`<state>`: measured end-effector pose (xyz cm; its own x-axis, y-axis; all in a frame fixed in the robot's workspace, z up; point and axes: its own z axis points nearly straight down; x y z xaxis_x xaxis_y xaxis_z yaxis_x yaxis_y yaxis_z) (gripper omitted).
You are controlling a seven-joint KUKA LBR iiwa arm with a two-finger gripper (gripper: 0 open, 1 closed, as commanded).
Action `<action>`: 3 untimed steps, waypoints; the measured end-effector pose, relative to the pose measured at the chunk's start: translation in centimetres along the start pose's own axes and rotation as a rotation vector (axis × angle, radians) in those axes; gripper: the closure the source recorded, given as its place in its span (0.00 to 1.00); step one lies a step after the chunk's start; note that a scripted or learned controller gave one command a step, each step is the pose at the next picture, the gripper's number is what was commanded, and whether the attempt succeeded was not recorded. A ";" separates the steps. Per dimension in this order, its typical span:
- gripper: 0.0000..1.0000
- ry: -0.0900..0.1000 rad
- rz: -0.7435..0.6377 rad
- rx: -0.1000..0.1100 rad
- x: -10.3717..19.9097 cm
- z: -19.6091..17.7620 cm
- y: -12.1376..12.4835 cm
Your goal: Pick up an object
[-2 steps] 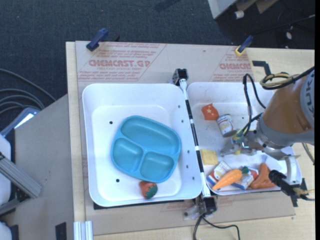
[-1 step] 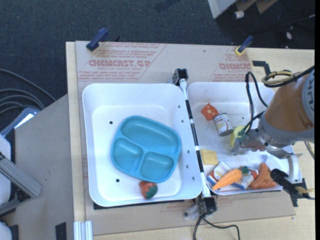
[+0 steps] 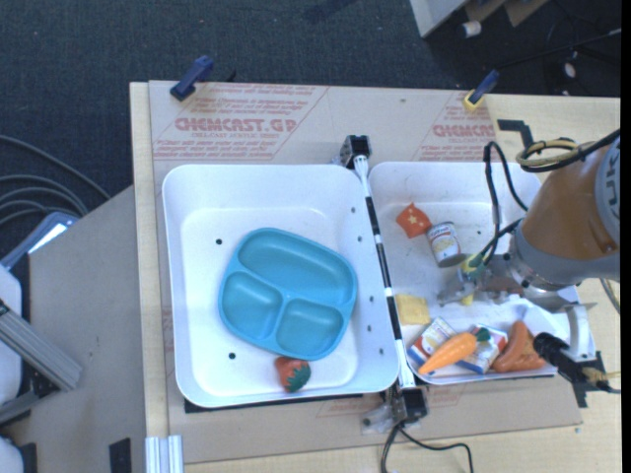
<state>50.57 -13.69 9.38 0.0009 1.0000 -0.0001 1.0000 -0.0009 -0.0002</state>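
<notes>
— What is seen nearest the camera?
— Low in the left bin (image 3: 187, 264), a strawberry (image 3: 292, 372) is seen against the front wall, just below a blue divided plate (image 3: 288, 292) that is laid flat in the middle.

— And what is held in the right bin (image 3: 414, 177)?
— A carrot (image 3: 455, 348) is laid across a white packet (image 3: 446, 343) at the front, with an orange wedge (image 3: 520, 351) just beside them to the right. A yellow slice (image 3: 411, 309) is set near the divider. Farther back, a small tin (image 3: 445, 243) is tipped on its side, and a red carton (image 3: 413, 220) is found just behind it to the left.

— Where is the gripper?
— The gripper (image 3: 467, 282) is lowered into the right bin, between the tin and the carrot, with the arm (image 3: 574, 215) reaching in from the right.

— Is anything held by it?
— Nothing can be made out between the fingers. Whether they are spread or closed cannot be told; that area is too small and cluttered.
</notes>
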 end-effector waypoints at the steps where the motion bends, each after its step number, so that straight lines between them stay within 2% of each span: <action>1: 1.00 0.000 0.000 -0.001 0.0 -1.0 0.0; 2: 0.00 0.000 0.000 0.000 0.0 -1.0 0.0; 3: 0.00 0.000 -0.001 0.000 -4.3 0.9 3.5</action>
<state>54.07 -18.03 8.44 0.0004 1.0000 -0.0004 1.0000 -0.0004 -0.0002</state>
